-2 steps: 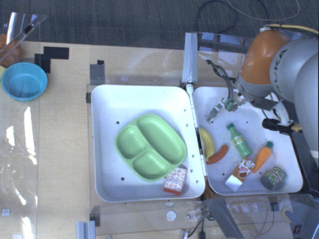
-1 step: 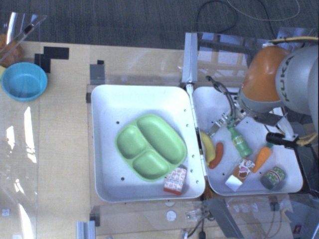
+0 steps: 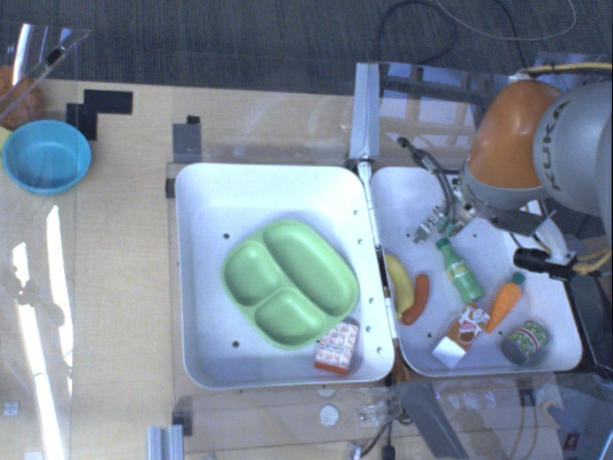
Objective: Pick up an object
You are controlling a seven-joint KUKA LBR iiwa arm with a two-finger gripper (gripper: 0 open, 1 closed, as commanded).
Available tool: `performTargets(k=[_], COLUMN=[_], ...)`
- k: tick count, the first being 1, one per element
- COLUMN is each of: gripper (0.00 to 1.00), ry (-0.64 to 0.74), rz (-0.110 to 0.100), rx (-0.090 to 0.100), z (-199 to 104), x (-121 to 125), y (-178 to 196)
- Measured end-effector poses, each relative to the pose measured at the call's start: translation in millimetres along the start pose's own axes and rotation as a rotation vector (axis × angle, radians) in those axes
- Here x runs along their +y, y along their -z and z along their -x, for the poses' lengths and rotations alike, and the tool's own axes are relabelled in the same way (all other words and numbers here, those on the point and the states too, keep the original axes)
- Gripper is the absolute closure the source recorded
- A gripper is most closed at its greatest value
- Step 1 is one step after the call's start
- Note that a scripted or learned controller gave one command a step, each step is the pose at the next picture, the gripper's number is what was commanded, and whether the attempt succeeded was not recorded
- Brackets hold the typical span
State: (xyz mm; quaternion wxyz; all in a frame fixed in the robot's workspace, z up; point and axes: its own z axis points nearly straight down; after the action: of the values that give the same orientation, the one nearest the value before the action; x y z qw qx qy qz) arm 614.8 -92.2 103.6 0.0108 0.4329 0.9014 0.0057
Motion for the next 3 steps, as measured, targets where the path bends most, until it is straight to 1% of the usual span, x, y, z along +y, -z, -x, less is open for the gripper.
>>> performTargets(k=[1, 2, 3], gripper=[0.0, 0.0, 0.0], ry=[0.0, -0.327, -0.143], rz=[0.0, -0.014, -0.01], rx=[0.0, 0.005, 0.005], z=[0.0, 31.2, -3.0], x=[-0.1, 16.2, -5.5], y=[0.0, -16.4, -14.0])
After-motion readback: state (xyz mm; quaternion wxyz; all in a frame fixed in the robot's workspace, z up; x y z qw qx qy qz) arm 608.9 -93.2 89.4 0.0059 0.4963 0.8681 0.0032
